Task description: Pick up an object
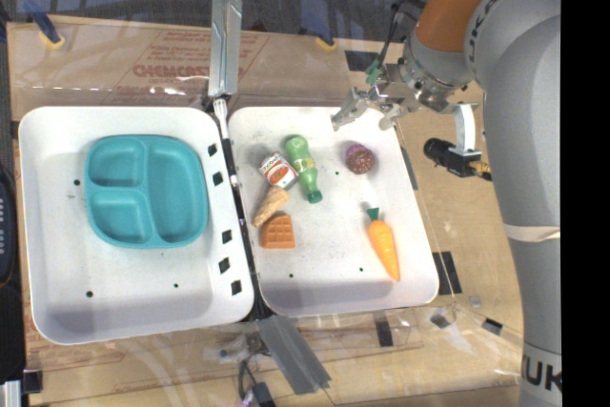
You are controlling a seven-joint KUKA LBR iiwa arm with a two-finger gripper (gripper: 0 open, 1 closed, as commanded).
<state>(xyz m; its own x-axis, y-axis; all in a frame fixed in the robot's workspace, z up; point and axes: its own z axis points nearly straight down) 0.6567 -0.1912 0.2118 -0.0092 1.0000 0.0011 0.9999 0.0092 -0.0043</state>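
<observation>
Towering over the bench on the near right is the grey arm (529, 157), orange band (457, 0) up by the wrist, and it is the biggest thing in shot. Let us take the right bin (329, 286) as our landmark. Just beside it, to its left and touching along the shared edge, sits the left bin (48, 205), and inside that lies a teal divided plate (146, 191).

Now to the pickings, all lying inside the right bin. A carrot (383, 243) rests toward its right side, nearer the front. A green bottle (304, 167) lies near the middle, toward the back, with a small red-labelled can (277, 171) touching its left side. A tan cone-like piece (270, 205) and an orange waffle-like square (277, 232) sit close together toward the left wall. A dark red round thing (359, 158), maybe a berry, lies toward the back right.

And the gripper (367, 110)? It hovers over the bin's back rim, above and just beside the round thing, fingers spread, released, nothing between them.

So my call: nothing is picked yet. Everything remains, choosing a target, descending, closing and lifting. The round thing looks the nearest candidate.
</observation>
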